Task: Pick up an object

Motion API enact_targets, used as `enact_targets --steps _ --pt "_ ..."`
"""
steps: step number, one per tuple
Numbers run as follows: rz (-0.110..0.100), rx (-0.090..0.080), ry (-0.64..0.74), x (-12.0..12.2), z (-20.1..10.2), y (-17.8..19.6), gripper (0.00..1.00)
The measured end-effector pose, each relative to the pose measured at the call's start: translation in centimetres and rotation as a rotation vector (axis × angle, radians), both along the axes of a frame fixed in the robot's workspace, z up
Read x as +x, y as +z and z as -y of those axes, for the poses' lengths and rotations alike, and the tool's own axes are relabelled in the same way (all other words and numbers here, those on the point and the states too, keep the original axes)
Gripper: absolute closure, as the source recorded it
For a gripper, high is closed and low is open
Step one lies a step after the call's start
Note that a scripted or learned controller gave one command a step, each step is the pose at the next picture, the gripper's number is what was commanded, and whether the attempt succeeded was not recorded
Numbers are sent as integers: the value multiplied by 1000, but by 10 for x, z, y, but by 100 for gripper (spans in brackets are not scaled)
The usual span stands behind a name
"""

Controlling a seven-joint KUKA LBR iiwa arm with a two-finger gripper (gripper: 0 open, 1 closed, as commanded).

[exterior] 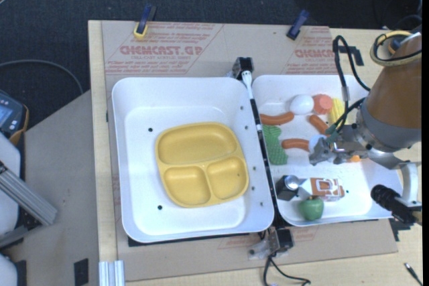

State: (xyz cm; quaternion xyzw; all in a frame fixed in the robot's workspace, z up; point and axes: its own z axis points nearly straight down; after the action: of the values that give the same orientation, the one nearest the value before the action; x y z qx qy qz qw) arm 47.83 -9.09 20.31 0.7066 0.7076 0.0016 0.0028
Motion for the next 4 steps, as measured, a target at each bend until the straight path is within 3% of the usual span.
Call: enact_targets --steps 1,2,3,4 --pt "-2 0 -1 1 0 23 100" --pt "-3 2 5 3 -57 32 100" --pt "-5 2 4 14 -109 19 100" --pt "-8 3 1 10 -123 17 100"
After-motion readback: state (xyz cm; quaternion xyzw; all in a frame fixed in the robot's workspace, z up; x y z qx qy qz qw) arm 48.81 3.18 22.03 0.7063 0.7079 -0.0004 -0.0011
